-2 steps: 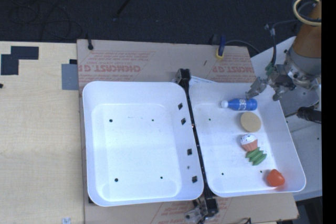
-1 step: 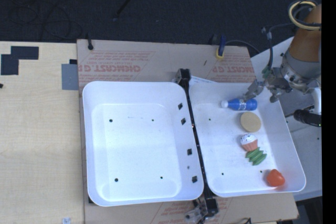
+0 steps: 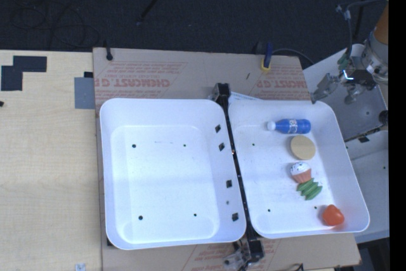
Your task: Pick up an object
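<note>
The right bin (image 3: 346, 155) holds several small objects. A blue bottle with a white cap (image 3: 290, 126) lies on its side near the far edge. In front of it lie a tan round disc (image 3: 303, 148), a small orange and white piece (image 3: 301, 172), a green ridged piece (image 3: 309, 190) and a red-orange ball (image 3: 332, 216) at the near right corner. My gripper (image 3: 336, 89) hangs above the bench just beyond the bin's far right corner, up and right of the bottle. It is open with nothing between its fingers.
The left bin (image 3: 104, 168) sits beside the right one, joined by a black divider (image 3: 231, 162). Both rest on a cardboard sheet (image 3: 165, 76). A yellow and blue clamp (image 3: 267, 60) stands at the sheet's far edge. Cables hang by the arm at right.
</note>
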Robot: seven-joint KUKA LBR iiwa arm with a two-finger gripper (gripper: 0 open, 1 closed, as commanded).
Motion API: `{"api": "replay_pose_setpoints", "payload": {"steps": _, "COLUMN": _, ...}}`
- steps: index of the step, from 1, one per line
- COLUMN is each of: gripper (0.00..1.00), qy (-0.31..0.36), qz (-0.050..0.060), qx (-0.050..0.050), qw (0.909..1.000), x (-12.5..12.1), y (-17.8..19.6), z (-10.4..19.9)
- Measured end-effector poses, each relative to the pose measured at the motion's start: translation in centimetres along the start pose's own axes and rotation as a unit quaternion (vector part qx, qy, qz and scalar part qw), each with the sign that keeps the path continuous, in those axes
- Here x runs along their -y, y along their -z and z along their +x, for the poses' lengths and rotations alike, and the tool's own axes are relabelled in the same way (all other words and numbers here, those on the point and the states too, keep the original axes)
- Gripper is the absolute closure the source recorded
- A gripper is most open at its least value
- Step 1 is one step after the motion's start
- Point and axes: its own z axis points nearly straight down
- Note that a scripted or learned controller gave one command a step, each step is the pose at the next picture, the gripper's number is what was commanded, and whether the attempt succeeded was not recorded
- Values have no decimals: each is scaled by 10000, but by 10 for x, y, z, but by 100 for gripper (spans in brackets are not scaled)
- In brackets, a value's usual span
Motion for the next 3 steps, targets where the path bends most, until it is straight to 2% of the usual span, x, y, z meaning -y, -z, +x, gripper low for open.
{"api": "replay_pose_setpoints", "payload": {"steps": 1, "gripper": 0, "qy": -11, "qz": 71, "qx": -21, "qw": 10000, "x": 3, "y": -94, "z": 2}}
{"api": "replay_pose_setpoints", "payload": {"steps": 2, "gripper": 0, "qy": -2, "qz": 0, "qx": -1, "qw": 10000, "x": 1, "y": 12, "z": 0}}
{"api": "replay_pose_setpoints", "payload": {"steps": 3, "gripper": 0, "qy": -13, "qz": 96, "qx": -31, "qw": 9999, "x": 4, "y": -117, "z": 3}}
